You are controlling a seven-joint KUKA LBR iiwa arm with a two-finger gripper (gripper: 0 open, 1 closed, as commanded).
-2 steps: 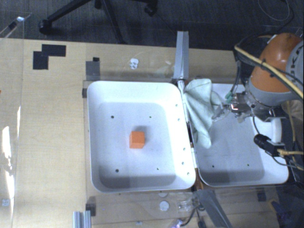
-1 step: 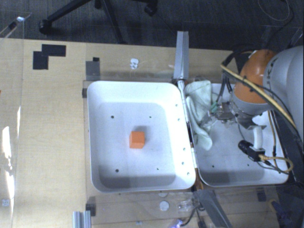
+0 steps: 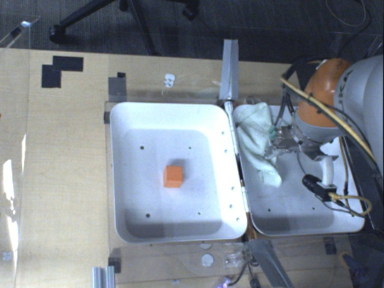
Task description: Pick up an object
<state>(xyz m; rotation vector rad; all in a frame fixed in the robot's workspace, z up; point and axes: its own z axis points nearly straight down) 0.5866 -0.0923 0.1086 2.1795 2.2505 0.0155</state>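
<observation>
Camera view: the fingers (image 3: 277, 141) sit low in the right bin (image 3: 300, 215), at the right edge of a crumpled white cloth (image 3: 255, 140). Fingers are small and dark against the cloth, so open or closed: cannot tell. Cannot tell either if any cloth is between them; they look to touch or nearly touch its edge.

The cloth lies just left of the fingers, bunched along the right bin's left wall, running from the bin's far corner down toward the middle, one lobe ending below-left of the fingers.

Right of the fingers is the wrist, then the orange band (image 3: 321, 98) and the grey arm (image 3: 363, 101) coming in from the right. A yellowish cable (image 3: 336, 125) arcs over the band, and a black cable fitting (image 3: 318, 186) hangs below-right of the fingers above the bin floor.

Well left of the fingers, past the divider between bins, a small orange block (image 3: 173, 176) sits alone near the centre of the left bin (image 3: 129, 221), flat on the floor, clear of all walls.

Both bins rest on the light wooden worktop (image 3: 60, 173). Black tape patches (image 3: 60, 69) sit far left and up from the fingers. A black chair base (image 3: 123, 5) stands on dark carpet beyond the worktop.
</observation>
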